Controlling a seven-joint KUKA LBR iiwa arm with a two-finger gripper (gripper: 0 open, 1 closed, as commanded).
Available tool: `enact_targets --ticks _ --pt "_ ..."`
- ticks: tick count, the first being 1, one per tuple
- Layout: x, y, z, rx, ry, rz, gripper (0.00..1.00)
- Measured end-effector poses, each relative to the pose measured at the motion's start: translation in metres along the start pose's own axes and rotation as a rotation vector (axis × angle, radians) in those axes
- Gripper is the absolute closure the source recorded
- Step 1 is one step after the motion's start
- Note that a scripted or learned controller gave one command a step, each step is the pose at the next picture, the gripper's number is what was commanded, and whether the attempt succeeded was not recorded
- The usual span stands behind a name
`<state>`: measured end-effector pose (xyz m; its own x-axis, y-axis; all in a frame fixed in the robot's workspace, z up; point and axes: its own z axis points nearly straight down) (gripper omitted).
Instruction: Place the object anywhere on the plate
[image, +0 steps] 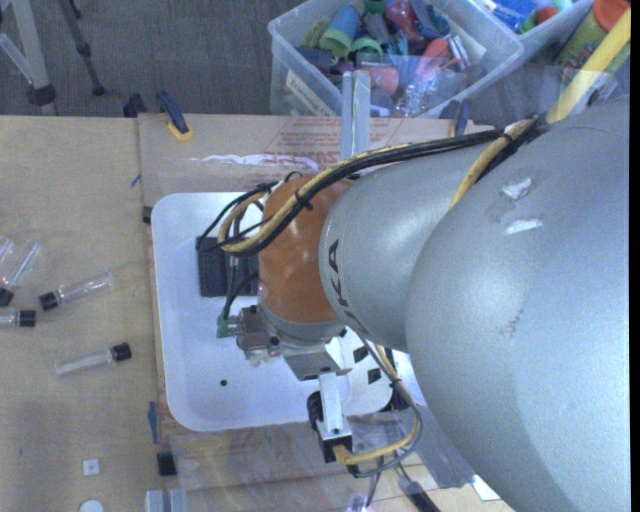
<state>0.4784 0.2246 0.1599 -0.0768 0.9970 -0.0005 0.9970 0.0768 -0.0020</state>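
Note:
The grey arm with its orange band (290, 260) reaches in from the right and covers most of the left white bin (185, 340). The gripper (258, 340) sits under the wrist, low over the middle of that bin, and the arm hides most of it. A small dark speck (222, 381) lies on the bin floor to the gripper's front left. A white shape with dark patches (362, 385) peeks out under the arm at the bin's front right. I cannot tell whether it is the plate.
Several clear tubes with black caps (80, 290) lie on the wooden bench left of the bin. A clear tub of colourful items (390, 50) stands at the back. A blue clip (178, 125) lies behind the bin.

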Motion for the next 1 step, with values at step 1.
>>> enact_targets --ticks 1 --pt "-0.0061 0.0161 -0.1373 -0.002 -0.001 -0.321 1.0"
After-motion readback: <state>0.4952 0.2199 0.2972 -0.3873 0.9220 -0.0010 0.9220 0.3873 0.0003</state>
